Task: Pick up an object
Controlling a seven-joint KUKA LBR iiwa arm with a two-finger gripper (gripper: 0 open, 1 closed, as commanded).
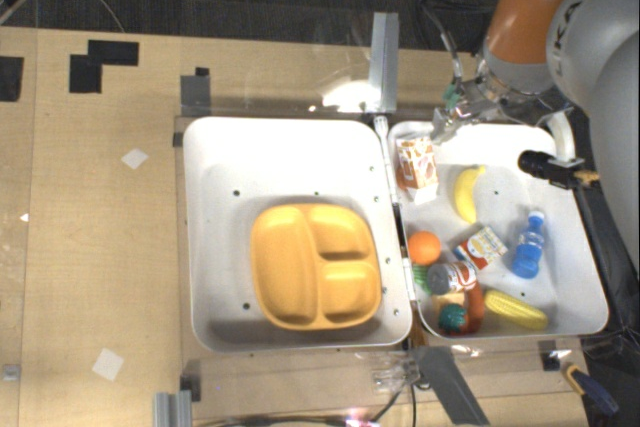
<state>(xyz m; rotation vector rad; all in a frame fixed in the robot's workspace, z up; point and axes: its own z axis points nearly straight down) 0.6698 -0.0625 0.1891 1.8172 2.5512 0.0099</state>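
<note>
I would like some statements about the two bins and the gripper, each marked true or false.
1. The yellow divided tray lies in the left bin. True.
2. The banana lies in the left bin. False: it is in the right bin.
3. The gripper is at the right bin's far edge. True.
4. The blue bottle lies on the tray. False: it is in the right bin.
5. The orange touches the banana. False: they lie apart.

On the tabletop (90, 245) two bins sit side by side: the left bin (215, 165) holds a divided tray (315, 265). The right bin (580, 265) holds a snack packet (416, 163) at its back left, a banana (467, 193) just right of it, and a bottle (528, 245) further right. The claw (452, 115) hangs over the back left corner.
</note>
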